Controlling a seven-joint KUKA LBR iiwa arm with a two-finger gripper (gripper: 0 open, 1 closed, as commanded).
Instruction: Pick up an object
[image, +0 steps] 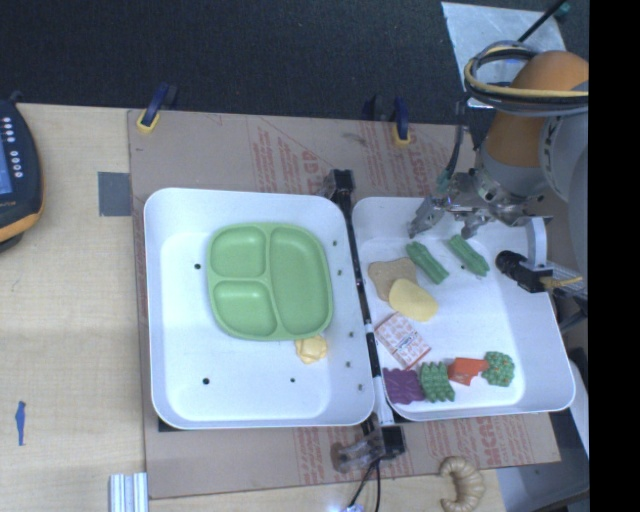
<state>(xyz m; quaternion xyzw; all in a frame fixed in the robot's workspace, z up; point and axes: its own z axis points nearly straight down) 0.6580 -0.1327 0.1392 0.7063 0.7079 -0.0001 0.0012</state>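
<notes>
The tool (452, 218) hangs with its fingers spread wide above two green sticks (446, 258), holding nothing. Spread like that, it looks ready to grab one.

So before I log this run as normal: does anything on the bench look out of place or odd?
Two things. A small yellow piece lies loose in the left bin, beside the green divided plate rather than in it. A curled tan item sits outside both bins, on the bench near the bottom edge.
</notes>
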